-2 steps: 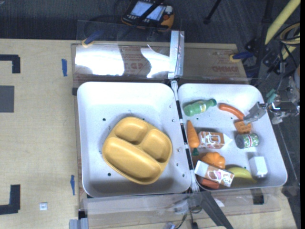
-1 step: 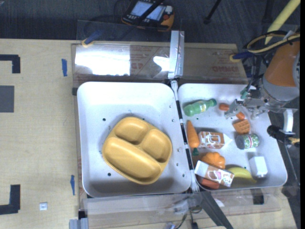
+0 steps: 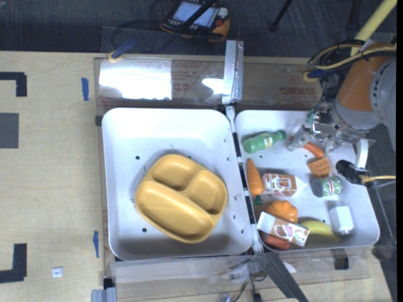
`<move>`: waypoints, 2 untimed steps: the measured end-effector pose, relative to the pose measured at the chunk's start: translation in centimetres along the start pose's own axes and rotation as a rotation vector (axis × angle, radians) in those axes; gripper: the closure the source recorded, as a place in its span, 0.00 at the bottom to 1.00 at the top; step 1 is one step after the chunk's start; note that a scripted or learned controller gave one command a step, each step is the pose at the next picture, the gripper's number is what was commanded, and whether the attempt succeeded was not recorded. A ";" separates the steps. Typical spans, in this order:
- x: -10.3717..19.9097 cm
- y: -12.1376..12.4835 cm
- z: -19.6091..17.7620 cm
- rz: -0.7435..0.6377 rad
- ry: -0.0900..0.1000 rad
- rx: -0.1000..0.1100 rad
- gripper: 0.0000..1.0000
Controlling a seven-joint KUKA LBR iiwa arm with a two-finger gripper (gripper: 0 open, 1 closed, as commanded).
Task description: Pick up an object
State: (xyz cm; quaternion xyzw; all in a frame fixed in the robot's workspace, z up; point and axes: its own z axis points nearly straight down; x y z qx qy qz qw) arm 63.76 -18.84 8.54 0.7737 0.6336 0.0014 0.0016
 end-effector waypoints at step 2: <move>5.4 0.9 -12.4 -0.214 -0.001 0.001 1.00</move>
